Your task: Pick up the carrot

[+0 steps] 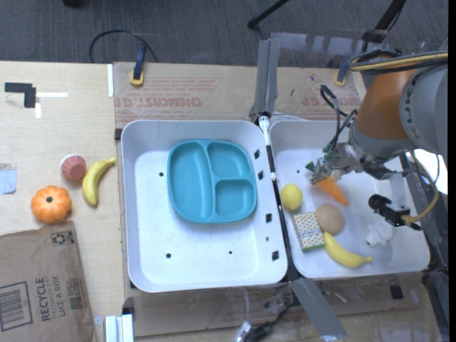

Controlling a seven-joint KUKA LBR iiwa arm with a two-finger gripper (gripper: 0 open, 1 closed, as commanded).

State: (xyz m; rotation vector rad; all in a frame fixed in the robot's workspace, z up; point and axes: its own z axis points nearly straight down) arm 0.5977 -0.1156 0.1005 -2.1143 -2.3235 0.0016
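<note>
The left bin (142,212) is holding a teal divided plate (212,181). The right bin (306,266) is holding a lemon (291,197) at nine o'clock, a patterned sponge (308,231), a brown potato-like piece (330,219) and a banana (345,253) toward six o'clock. The carrot (332,189) is lying near that bin's middle, long axis running ten to four o'clock, tip pointing toward four. The gripper (326,169) is sitting over its thick end; whether the jaws are spread or pinching I cannot tell.
</note>
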